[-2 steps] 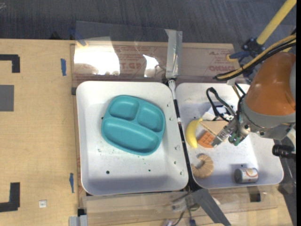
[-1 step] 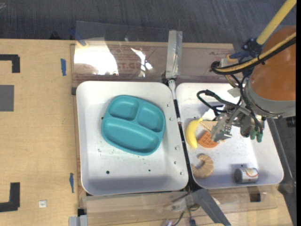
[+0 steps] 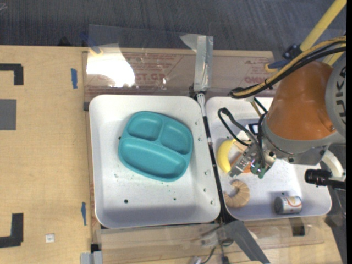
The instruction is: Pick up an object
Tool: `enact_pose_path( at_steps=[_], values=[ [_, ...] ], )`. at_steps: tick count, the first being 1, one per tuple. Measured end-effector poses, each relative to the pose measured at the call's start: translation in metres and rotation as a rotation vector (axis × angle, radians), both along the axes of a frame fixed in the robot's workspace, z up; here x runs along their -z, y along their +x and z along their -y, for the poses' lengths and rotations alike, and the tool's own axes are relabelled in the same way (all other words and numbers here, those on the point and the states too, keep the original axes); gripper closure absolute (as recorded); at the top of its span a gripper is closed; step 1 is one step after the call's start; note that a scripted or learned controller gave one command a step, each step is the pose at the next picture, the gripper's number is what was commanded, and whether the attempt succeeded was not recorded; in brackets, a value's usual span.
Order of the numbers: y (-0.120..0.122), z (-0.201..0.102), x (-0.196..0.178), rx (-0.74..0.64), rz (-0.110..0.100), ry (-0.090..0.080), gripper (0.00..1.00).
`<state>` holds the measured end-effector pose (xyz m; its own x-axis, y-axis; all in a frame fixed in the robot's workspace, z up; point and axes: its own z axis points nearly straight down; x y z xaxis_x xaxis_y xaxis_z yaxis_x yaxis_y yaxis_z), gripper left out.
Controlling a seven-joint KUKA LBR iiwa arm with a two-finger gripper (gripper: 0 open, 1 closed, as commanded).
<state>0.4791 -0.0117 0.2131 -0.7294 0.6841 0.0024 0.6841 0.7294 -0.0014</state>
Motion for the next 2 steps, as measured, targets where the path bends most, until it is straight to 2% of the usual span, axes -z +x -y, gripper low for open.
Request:
enact_pose_path(
  at_steps=[1,2],
  values=[
    [0.001,-0.014,-0.002,0.290,0.005,-0.001,1.00],
    [0.000,-0.066,-0.005,0.459,0.003,-0.001,1.00]
  ],
)
